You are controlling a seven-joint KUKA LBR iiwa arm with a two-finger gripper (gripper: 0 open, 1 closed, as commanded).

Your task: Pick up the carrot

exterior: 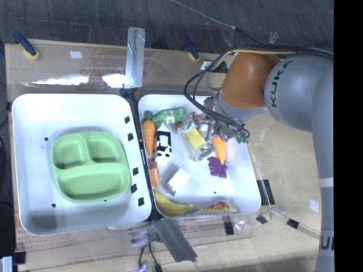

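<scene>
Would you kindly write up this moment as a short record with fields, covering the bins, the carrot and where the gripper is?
left bin: holds a green divided tray
right bin: holds mixed toy food
carrot: lying along the right bin's left wall, untouched
nearby items: banana at the near edge, purple grapes toward the right
gripper: low over the right bin's middle, apart from the carrot
grip: cannot tell
</scene>
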